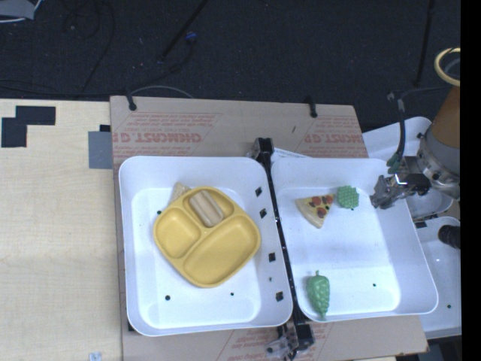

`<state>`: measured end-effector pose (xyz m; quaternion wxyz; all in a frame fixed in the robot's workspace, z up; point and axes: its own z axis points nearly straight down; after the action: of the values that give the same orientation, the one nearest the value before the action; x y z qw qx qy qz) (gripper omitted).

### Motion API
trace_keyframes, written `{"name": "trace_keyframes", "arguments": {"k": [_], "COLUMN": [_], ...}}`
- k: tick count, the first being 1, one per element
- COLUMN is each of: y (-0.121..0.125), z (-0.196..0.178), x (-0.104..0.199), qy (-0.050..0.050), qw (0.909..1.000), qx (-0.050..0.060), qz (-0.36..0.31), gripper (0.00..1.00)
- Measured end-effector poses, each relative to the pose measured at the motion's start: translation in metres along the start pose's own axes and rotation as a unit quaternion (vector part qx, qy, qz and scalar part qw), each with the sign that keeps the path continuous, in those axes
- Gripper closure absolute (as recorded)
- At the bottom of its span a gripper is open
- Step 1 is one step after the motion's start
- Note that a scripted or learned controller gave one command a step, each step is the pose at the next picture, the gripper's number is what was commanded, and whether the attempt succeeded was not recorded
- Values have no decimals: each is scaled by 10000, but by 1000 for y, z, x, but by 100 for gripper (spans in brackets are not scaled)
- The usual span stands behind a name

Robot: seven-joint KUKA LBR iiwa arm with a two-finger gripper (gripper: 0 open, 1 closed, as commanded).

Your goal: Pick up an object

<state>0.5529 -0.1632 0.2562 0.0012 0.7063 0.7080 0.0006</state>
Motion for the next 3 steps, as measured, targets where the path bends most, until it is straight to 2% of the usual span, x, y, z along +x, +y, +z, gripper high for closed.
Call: {"name": "trace_keyframes", "arguments": {"k": [3], "y": [-12], "z": [29], "x": [142], "qy": [15], "qw": [10000], "qx": [36], "qz": [-10], "gripper": [100]}}
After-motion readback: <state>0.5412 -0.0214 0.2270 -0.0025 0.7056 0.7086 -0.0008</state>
